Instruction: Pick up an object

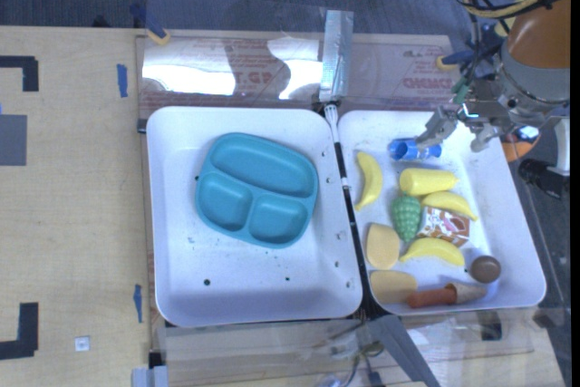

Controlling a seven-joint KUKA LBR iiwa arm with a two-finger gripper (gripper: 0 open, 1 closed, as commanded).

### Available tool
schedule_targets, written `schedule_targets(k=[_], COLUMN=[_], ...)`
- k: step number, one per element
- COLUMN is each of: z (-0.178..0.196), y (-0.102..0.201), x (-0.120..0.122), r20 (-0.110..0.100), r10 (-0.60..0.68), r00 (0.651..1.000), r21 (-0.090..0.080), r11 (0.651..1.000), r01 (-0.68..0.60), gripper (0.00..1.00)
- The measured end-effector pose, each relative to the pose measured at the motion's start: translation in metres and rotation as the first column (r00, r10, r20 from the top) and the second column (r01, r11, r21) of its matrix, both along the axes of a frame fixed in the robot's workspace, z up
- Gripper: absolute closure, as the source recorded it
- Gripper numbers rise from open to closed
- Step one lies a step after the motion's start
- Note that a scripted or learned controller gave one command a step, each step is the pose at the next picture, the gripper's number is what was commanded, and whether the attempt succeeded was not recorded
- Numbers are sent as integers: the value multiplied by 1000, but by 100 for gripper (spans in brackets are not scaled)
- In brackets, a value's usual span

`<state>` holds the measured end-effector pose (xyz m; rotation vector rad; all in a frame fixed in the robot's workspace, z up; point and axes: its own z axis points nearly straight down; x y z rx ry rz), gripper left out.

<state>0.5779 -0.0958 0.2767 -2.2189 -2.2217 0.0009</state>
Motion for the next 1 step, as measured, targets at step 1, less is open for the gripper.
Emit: schedule_targets(k=[1], z=[-133], y=[-1], x=[19], r20=[-11], r10=[-37], r00=[999], r21=[0], r11=[999], r01=[37], gripper=[0])
